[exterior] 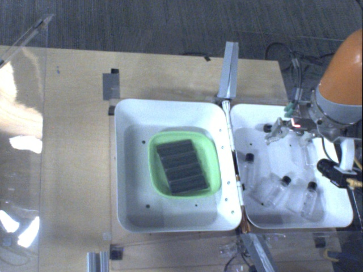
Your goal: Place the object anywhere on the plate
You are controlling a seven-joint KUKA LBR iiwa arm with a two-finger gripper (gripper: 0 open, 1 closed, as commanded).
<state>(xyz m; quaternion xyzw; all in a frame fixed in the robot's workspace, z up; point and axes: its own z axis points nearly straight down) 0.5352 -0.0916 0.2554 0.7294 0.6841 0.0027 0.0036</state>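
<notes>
**Dark block on the green plate, arm over the right bin**

A wooden bench (62, 169) on grey carpet carried two white bins side by side. In the left bin (127, 152), a green plate (156, 152) sat at the middle of the floor, and a dark ridged block (181, 166) lay on it, slightly askew. The right bin (255, 123) held several clear vials (273, 190) with black caps, scattered toward its near edge. The arm (340, 84) hung over that bin's far right corner; the gripper (292, 123) was too blurred and hidden to tell its state.
</notes>
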